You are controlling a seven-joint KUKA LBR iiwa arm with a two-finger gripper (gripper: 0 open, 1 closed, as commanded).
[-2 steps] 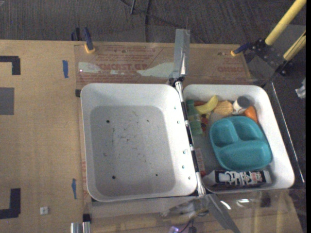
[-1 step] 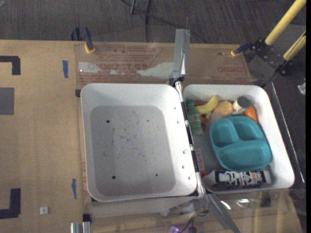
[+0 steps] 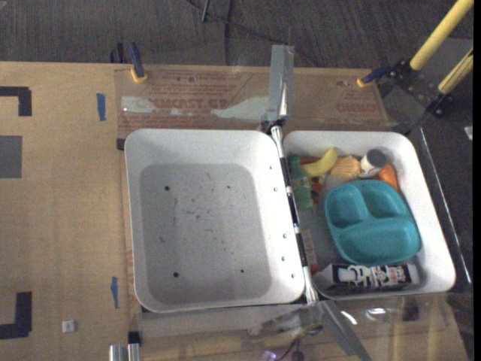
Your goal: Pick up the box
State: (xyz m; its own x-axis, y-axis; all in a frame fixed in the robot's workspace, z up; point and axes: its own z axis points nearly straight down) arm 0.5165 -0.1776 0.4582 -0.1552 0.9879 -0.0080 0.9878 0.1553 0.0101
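You see box (image 3: 374, 274) flat along near wall of right bin (image 3: 440, 224), just below teal tray (image 3: 370, 220). Jaws' state: cannot tell.

- We take this for a robotics lab or test cell, not a home or shop.
- We see a flat brown cardboard-covered table (image 3: 60, 201) marked with black tape squares (image 3: 15, 100) and short blue tape strips (image 3: 101, 106), the kind of reference marks a rig uses.
- Two shallow white plastic bins (image 3: 203, 145) sit side by side, fixed at a metal divider (image 3: 279, 89).
- Blue-and-orange spring clamps (image 3: 135, 61) pin a clear sheet to the table's far edge.
- Yellow padded poles (image 3: 447, 25) on a black stand rise at the upper right, and dark cables (image 3: 214, 6) trail over grey carpet (image 3: 90, 13).
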